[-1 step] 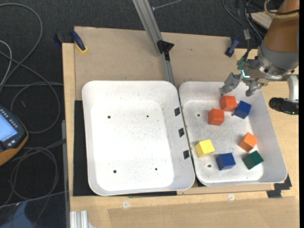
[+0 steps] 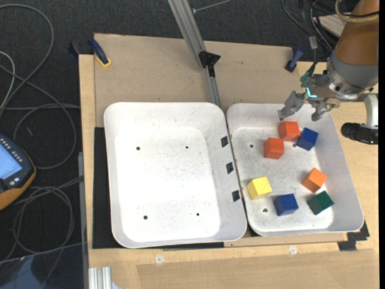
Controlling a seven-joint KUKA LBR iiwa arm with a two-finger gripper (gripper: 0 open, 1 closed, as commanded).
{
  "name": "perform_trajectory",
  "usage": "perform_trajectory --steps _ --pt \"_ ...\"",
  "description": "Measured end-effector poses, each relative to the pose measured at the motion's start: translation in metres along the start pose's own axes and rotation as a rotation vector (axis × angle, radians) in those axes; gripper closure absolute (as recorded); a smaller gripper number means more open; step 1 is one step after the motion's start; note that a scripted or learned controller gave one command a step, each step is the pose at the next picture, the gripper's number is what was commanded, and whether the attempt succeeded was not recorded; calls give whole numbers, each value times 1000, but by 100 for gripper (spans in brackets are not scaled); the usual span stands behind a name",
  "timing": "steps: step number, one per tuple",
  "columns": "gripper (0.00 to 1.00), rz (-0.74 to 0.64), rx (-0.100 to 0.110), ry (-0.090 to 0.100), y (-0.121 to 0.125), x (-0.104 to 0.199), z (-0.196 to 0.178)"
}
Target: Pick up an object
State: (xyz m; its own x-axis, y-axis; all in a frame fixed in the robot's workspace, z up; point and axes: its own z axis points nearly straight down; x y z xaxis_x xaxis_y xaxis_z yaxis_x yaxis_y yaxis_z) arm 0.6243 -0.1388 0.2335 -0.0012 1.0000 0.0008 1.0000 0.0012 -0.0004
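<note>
The claw (image 2: 306, 106) hangs with its fingers apart and nothing between them, above the far edge of the right bin (image 2: 343, 179). Just below it lies an orange block (image 2: 289, 130), with a blue block (image 2: 307, 139) touching beside. To grasp well, it should descend straight, fingers straddling the orange block alone.

Wooden bench (image 2: 156, 65) occupies centre frame on dark carpet (image 2: 36, 59). A grey metal pole (image 2: 191, 35) slants down from the top edge to a black bracket (image 2: 209, 59). Blue clamps sit at the bench's upper left (image 2: 99, 52) and upper right (image 2: 295, 59) corners. Black cables (image 2: 30, 113) loop at left beside a handheld pendant (image 2: 11, 167).
</note>
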Motion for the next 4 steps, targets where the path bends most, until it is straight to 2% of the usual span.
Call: perform_trajectory --steps 1,3,4 --pt "0 1 7 1 -2 3 63" --pt "0 1 4 0 -2 5 136" --pt "100 1 -2 0 -1 5 122"
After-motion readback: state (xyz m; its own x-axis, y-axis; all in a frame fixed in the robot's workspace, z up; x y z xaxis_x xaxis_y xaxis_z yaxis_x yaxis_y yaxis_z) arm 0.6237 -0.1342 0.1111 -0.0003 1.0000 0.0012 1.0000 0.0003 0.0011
